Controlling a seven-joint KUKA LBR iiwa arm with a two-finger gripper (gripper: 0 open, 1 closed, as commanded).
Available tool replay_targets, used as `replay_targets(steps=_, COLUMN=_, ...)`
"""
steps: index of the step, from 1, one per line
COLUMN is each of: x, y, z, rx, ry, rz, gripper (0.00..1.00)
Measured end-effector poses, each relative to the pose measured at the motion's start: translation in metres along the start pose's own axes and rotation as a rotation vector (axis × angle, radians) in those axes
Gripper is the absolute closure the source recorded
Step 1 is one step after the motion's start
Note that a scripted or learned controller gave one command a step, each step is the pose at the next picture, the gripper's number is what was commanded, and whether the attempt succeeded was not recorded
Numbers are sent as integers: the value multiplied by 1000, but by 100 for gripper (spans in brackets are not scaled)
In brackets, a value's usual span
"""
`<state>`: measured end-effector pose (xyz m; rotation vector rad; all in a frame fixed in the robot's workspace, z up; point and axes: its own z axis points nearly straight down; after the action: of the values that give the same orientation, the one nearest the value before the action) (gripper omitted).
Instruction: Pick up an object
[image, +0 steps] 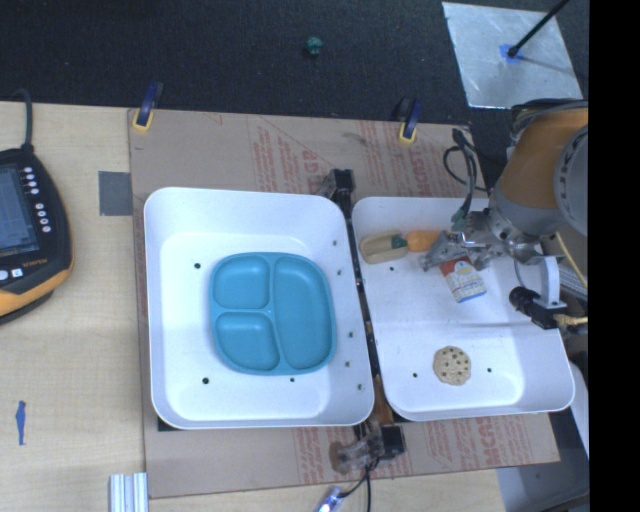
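Observation:
My gripper (459, 256) is low in the right bin (500, 395), near its back. Its fingers stand apart, one on each side of the top end of a small red-and-white carton (466, 285) that lies on the bin floor. Nothing is lifted. A tan wooden piece with an orange tip (392, 245) lies just left of the gripper, close to the bin's back-left corner. Toward the front of the same bin lies a round cookie (452, 365).
The left bin (175, 300) holds a blue divided plate (272, 311). A black and orange teach pendant (25, 235) rests on the bench at far left. The grey arm with its orange band (540, 160) and cables crowds the right bin's back-right side.

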<state>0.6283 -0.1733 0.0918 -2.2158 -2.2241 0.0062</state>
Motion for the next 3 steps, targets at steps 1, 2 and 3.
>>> replay_targets(steps=1, x=13, y=27, z=0, rx=2, ry=2, rz=-2, gripper=0)
replay_targets(steps=2, x=12, y=27, z=-10, rx=5, ry=2, rz=-3, gripper=100)
replay_targets(steps=3, x=12, y=27, z=-10, rx=4, ry=2, rz=-4, gripper=0)
